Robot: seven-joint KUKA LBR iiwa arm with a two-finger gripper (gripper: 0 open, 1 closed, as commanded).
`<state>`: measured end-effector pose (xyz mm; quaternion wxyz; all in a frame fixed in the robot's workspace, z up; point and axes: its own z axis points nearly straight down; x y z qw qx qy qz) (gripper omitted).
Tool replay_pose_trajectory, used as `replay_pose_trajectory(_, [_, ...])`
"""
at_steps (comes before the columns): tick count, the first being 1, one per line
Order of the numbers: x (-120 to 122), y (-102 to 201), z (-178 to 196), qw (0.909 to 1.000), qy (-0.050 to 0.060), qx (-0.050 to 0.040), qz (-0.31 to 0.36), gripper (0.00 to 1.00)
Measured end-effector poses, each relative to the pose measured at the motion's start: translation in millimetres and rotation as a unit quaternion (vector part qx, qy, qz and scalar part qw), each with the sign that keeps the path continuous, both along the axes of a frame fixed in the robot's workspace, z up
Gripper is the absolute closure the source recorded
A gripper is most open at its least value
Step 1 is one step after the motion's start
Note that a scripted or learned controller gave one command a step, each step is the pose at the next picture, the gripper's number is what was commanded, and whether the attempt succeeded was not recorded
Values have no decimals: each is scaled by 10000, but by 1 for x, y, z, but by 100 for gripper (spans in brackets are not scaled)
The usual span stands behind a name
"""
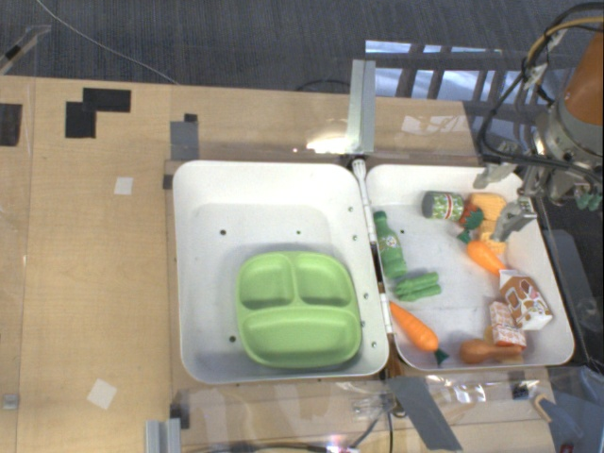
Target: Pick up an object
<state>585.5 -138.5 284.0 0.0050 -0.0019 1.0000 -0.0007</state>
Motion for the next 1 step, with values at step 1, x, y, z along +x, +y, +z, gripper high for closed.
replay_pose_trajectory(1, [-9,-57,-137,9982,62,15,-592,0])
